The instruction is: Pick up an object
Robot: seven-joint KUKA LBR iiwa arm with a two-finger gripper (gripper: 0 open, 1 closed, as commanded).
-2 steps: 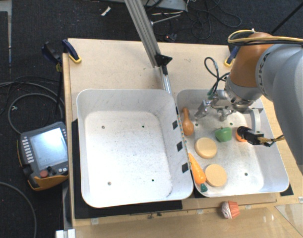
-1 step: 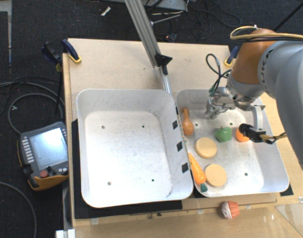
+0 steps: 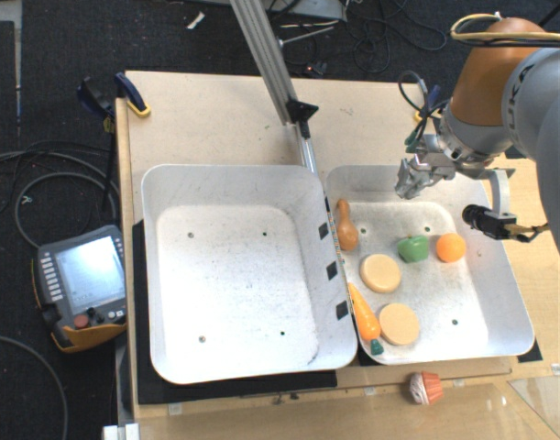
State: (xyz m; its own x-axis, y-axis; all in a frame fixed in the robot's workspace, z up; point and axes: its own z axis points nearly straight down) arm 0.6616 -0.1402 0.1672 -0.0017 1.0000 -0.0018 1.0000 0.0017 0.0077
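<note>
My gripper (image 3: 410, 183) hangs over the far rim of the right bin (image 3: 499, 324), above its back middle. Nothing shows between its fingers. Inside that bin lie a green round object (image 3: 412, 248) and an orange ball (image 3: 450, 247) side by side, below and to the right of the gripper. Two tan discs (image 3: 381, 273) (image 3: 399, 323) sit lower in the bin. A brown pear-shaped piece (image 3: 346, 227) rests by the bin's left wall, and an orange carrot (image 3: 364, 313) lies along the left wall further down.
The left bin (image 3: 170, 186) stands next to the right one. A slanted metal rail (image 3: 266, 49) crosses the bench top toward the gap between the bins. A pink object (image 3: 424, 388) lies on the bench in front of the right bin. A pendant (image 3: 82, 282) sits left of the bench.
</note>
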